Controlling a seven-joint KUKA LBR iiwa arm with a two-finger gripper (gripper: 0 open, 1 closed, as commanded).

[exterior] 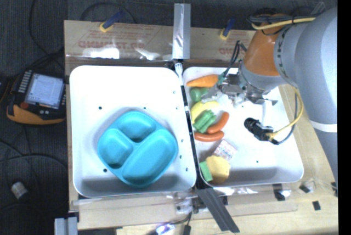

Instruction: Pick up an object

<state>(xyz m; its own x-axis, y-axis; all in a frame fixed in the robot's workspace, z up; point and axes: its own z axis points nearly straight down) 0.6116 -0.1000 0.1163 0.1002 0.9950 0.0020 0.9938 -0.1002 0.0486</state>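
Observation:
The right bin (274, 171) holds several toy foods along its left side. An orange carrot (203, 81) lies at the back, with a yellow piece (199, 109) and a green pepper (204, 120) in front of it. An orange-red sausage (211, 132) rests against the pepper, a small wrapped packet (225, 149) lies nearer the front, and a yellow fruit (218, 168) sits at the front left. My gripper (235, 94) hangs low in the back of this bin, just right of the carrot and the yellow piece. The wrist hides its tips.
A blue divided plate (137, 147) lies in the left bin (88, 91). A black connector (255, 127) on a yellow cable dangles from the arm over the right bin's middle. The divider wall (186, 118) runs between the two bins.

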